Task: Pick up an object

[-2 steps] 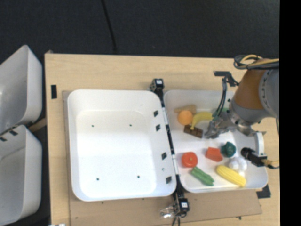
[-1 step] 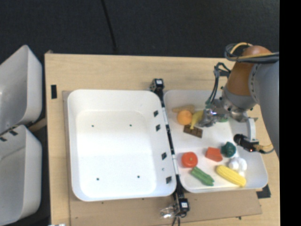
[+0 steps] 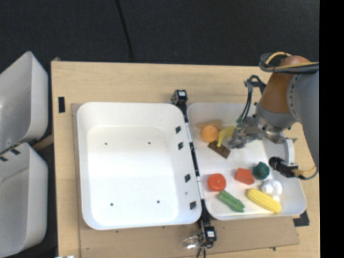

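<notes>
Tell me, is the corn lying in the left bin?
No, the corn lies in the right bin, near its front corner beside the green vegetable.

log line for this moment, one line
gripper low in right bin | by orange ball, brown block | grasp unconfirmed

Left of my pale wooden worktop (image 3: 129,79) sit two white moulded plastic seats (image 3: 19,144); a thin black cable (image 3: 123,23) runs behind it.

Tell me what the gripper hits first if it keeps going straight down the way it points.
Probably the brown block beside the yellow piece; the gripper hangs right over them in the right bin. Depth is unclear.
</notes>
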`<action>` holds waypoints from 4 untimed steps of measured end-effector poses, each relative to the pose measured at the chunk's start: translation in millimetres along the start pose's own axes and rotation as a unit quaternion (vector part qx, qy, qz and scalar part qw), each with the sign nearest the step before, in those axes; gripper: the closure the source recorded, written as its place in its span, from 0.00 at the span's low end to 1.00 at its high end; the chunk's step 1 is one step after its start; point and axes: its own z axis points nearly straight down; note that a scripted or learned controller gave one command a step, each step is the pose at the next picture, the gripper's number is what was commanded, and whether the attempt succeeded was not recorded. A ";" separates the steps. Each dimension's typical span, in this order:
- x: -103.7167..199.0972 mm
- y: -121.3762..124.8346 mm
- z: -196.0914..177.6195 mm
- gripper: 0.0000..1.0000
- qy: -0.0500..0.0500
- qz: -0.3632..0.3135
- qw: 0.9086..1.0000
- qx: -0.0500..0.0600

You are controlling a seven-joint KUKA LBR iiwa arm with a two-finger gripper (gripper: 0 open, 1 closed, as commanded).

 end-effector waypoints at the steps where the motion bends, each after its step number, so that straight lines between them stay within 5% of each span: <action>1: 13.8 -18.4 0.6 1.00 0.002 -0.001 1.000 0.001; 2: 13.6 -18.0 0.0 0.00 0.000 -0.001 1.000 -0.002; 3: 20.0 14.4 -0.6 0.00 -0.001 0.002 1.000 -0.003; 4: 65.4 53.6 0.3 0.00 0.000 0.004 1.000 0.004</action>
